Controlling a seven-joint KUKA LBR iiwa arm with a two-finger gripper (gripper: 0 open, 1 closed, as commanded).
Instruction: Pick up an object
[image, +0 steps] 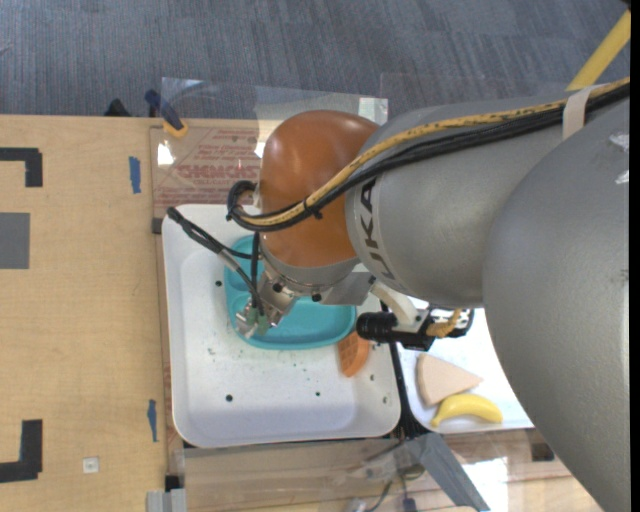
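Note:
A teal flat dish-like object (300, 322) lies in the left white bin (200, 400), mostly hidden under the arm's orange wrist. My gripper (252, 318) reaches down at the dish's left edge, touching or just above it. An orange wedge-shaped piece (352, 354) lies just right of the dish, near the bin's right wall. In the right bin (500, 415) a beige wedge (447, 380) sits above a yellow banana (468, 409).
The large grey arm covers the right bin's upper part and the right side of the view. A tan board with black marks (70, 300) lies left of the bins. Black cables (200, 235) loop beside the wrist.

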